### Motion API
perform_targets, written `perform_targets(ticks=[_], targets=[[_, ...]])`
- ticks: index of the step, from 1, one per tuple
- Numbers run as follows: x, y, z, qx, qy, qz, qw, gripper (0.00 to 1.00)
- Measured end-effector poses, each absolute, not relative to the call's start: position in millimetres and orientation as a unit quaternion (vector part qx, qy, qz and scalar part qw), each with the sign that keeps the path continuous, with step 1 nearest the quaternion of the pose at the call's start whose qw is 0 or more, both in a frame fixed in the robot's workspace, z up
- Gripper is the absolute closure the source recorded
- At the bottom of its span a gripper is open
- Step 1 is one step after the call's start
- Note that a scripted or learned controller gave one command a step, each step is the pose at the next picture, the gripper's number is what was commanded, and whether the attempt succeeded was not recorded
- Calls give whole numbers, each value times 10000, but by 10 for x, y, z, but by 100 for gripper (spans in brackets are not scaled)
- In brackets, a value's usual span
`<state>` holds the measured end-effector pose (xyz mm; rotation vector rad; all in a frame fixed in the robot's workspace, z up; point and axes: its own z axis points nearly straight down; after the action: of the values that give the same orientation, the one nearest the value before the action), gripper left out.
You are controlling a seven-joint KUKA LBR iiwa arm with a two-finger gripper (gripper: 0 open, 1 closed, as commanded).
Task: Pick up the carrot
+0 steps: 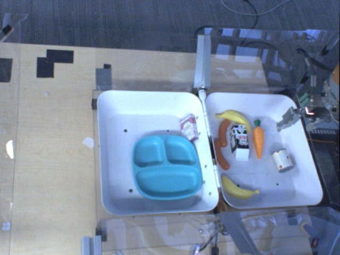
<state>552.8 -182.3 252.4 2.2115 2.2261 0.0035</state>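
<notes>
Scanning from the left: pale wooden surface [48,158] with black markers near its far edge. Left bin [114,142] holds a blue divided tray [167,166] and, just beyond the tray's far right corner, a small red-and-white packet [189,127], print too small to read.

Right bin [305,187]: a long brown sausage [223,144] lies beside the dividing wall, a banana [232,116] curves at its far end, and a small milk carton [240,140] sits just right of the sausage. A second banana [239,188] lies near the front. The carrot [258,139] lies just right of the carton, green top pointing away from the camera, apart from the carton. A small cylindrical can [283,160] lies on its side further right.

My tool [289,119] hangs over the bin's far right corner, well apart from the carrot, nothing between its fingers. Glare and cables blur it; gap width unclear, cannot tell.
</notes>
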Motion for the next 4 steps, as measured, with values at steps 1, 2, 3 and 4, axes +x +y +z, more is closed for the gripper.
perform_targets(ticks=[1,2,3,4], targets=[[5537,-1658,1220,6204,7843,8,12,0],[5562,-1654,1341,6196,7849,26,48,100],[5345,-1424,2321,7764,6303,18,23,100],[5177,-1187,899,6965,7175,41,50,100]])
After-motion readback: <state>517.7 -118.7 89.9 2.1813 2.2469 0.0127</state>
